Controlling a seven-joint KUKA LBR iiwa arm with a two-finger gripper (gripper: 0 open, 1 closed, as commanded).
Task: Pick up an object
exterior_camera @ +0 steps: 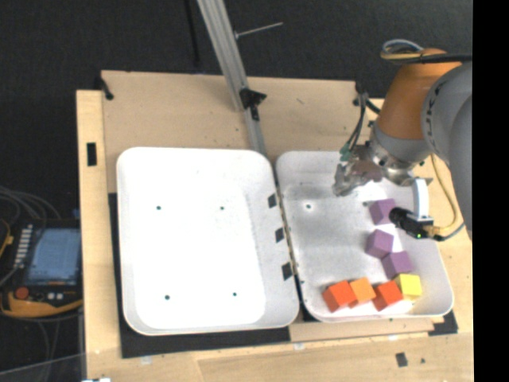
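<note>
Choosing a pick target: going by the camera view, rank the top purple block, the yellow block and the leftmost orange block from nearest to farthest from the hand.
Measured from the hand:
1. Top purple block, just lower right.
2. Yellow block, bin's lower right corner.
3. Leftmost orange block, straight down; too close to the yellow one to call.

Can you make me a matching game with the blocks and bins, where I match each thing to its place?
Things:
1. yellow block
2. gripper
3. left bin
4. orange blocks

Places:
A. near the front edge of the right bin, left of the red block
B. left of the bin that holds the blocks
C. front right corner of the right bin, beside the red block
D. over the back part of the right bin

Pairs: 1-C, 2-D, 3-B, 4-A
</note>
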